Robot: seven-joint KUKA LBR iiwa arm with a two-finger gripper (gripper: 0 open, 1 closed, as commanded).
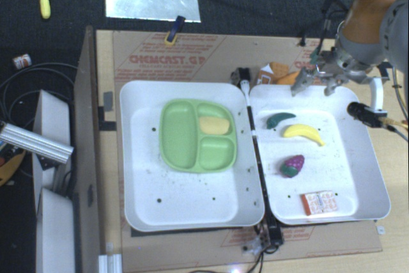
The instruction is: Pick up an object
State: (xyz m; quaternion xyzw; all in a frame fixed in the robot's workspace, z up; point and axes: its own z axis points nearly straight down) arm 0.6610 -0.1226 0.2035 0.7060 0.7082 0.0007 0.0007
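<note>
The left bin bears a green divided tray holding a yellow block, the right bin a teal piece, banana, purple fruit and packet, the spread-fingered, unladen gripper at its far rim.

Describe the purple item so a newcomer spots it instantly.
Look at the right-hand white bin, the one without the green tray. Near its middle, below the yellow banana, lies the purple item. It is the only purple, rounded piece there, with a green patch.

Arm: cut off at right edge. Packet: print too small to read. Orange item behind bin: partly hidden.
</note>
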